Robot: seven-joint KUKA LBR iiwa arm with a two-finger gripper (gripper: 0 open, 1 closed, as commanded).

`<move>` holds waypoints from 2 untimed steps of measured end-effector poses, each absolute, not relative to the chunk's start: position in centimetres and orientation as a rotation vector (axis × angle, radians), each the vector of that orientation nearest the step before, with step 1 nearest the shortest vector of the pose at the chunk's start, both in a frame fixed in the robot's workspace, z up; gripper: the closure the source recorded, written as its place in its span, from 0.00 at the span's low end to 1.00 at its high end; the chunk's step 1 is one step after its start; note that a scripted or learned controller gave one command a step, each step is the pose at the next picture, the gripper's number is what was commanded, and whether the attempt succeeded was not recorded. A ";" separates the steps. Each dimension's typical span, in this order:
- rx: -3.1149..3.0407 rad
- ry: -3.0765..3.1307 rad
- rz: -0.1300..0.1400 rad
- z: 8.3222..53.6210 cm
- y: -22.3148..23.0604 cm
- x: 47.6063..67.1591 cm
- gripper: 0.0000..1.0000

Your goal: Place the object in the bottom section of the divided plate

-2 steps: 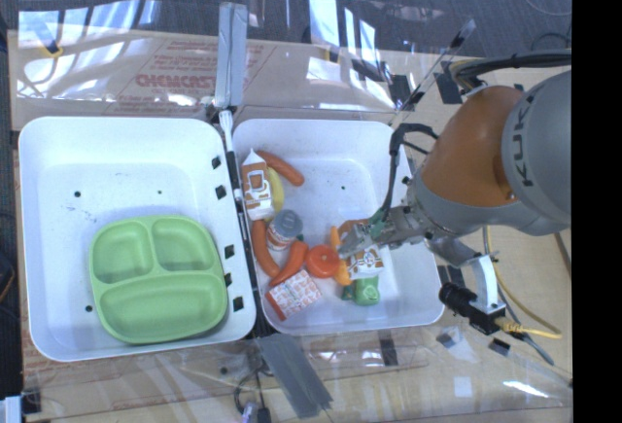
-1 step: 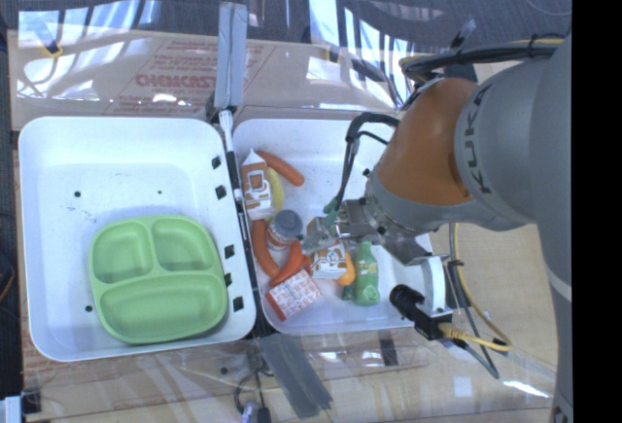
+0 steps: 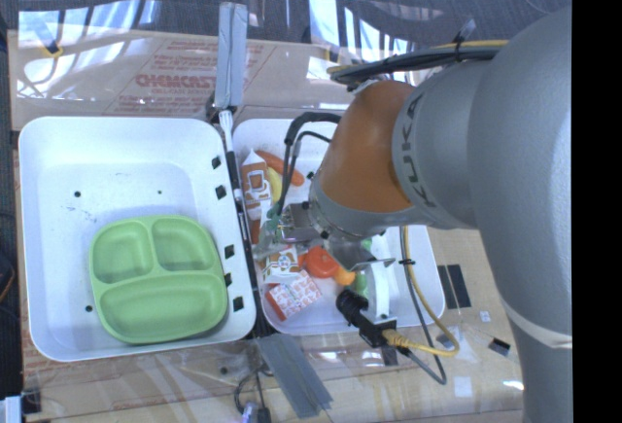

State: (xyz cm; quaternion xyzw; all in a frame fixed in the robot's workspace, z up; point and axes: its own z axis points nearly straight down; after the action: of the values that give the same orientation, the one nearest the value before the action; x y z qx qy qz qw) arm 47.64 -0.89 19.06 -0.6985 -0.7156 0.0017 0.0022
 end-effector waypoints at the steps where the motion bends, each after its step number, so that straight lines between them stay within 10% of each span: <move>1: -1.774 -2.585 0.007 19.0 6.2 47.5 1.00; 2: -1.541 -2.735 0.005 18.0 14.6 47.5 1.00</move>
State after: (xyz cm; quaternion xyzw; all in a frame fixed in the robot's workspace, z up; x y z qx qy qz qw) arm 47.52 14.62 17.97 -0.4908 -0.8713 0.0015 0.0012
